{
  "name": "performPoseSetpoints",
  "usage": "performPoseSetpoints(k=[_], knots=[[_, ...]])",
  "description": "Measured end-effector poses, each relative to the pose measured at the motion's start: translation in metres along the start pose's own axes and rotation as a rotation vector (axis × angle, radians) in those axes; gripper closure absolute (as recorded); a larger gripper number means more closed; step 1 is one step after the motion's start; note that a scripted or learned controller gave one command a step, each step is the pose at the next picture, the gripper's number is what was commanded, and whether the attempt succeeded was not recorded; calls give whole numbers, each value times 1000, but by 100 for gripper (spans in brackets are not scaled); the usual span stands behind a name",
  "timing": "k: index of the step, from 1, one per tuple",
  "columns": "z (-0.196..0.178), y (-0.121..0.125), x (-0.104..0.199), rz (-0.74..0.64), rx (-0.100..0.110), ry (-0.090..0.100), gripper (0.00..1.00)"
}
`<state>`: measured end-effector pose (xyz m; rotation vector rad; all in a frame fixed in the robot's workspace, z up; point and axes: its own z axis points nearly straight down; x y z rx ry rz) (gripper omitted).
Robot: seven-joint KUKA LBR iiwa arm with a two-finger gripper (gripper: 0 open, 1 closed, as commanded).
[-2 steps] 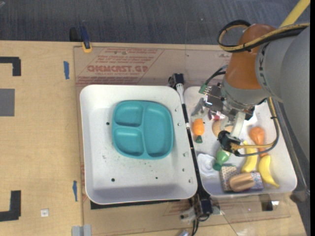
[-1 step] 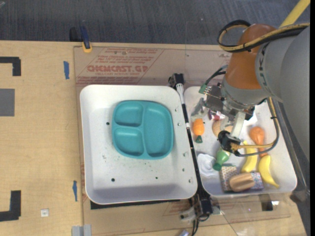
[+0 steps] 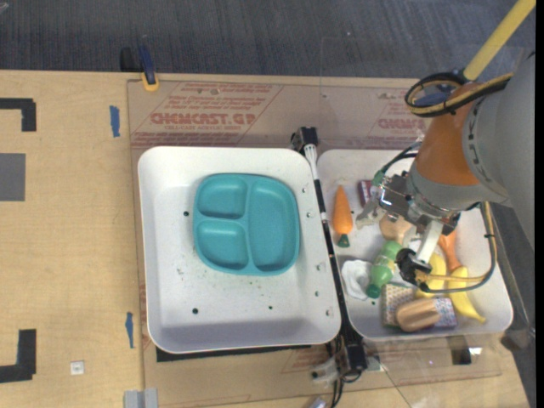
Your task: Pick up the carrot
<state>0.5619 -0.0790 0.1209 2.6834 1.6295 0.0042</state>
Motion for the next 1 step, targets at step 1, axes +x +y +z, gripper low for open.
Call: performPoseSetpoints(k=[1], knots=[[32,25,-32,-92,2,2,0]])
